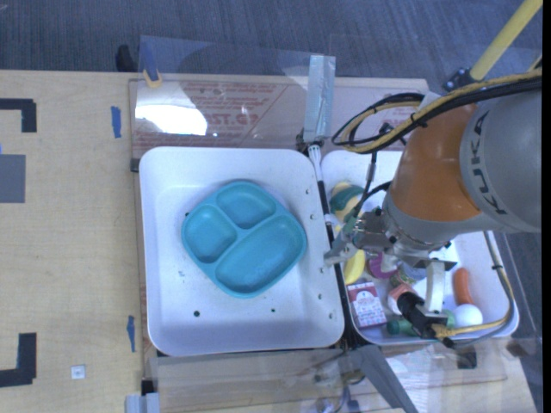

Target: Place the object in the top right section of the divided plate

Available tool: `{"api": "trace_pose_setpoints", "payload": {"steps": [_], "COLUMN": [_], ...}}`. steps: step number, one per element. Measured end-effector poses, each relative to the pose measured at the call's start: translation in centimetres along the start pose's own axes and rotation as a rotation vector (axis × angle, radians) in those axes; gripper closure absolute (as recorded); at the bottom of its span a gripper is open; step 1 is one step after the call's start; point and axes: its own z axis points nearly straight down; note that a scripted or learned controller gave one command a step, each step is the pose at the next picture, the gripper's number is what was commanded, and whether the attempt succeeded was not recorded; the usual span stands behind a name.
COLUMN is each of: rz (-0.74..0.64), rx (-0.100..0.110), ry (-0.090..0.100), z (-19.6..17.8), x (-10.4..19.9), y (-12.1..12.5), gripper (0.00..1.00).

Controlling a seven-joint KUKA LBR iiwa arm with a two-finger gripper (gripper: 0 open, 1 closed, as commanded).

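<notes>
The object to be moved is sitting among a clutter of toy food in the right bin [508, 304]; which piece is meant is unclear. The gripper [405, 269] is hovering over that pile, near a yellow piece [354, 265], so picking looks like the step in hand; whether it is gripping anything cannot be told. Next comes a carry leftward to the blue divided plate [244, 237], lying empty in the left bin [164, 231], into its top right section [245, 203]

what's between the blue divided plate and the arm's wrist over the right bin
In the camera view, bare floor of the left bin, then the rims where both bins meet, lie between the divided plate and the wrist.
</notes>
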Motion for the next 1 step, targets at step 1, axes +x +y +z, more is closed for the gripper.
{"api": "trace_pose_setpoints", "payload": {"steps": [1], "rz": [0.003], "rx": [-0.002], "ry": [0.000], "z": [-0.96], "x": [-0.11], "y": [0.09], "gripper": [1.00]}}
